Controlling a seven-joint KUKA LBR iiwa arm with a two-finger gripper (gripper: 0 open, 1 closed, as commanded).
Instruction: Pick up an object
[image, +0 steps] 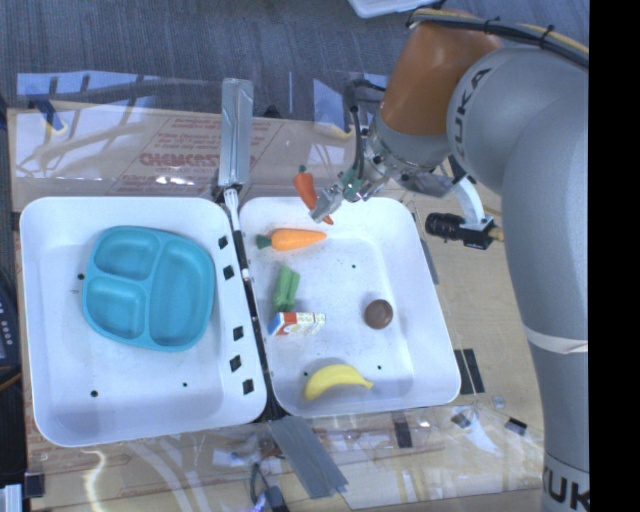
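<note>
Here the gripper (325, 205) hangs over the far left corner of the right bin (420, 262). A small orange-red object (305, 186), maybe a little carrot or chili, appears to be between its fingers, so I judge the gripper is closed on it and lifts it above the bin's back rim. The long axis of this object runs nearly upright, a bit tilted.

Just below and a little to the left of the gripper lies a bigger carrot (292, 239) on the bin floor, its long axis running left to right. The green piece (286, 288), the small box (298, 322), the brown ball (378, 314) and the banana (336, 381) lie nearer to the camera.
</note>
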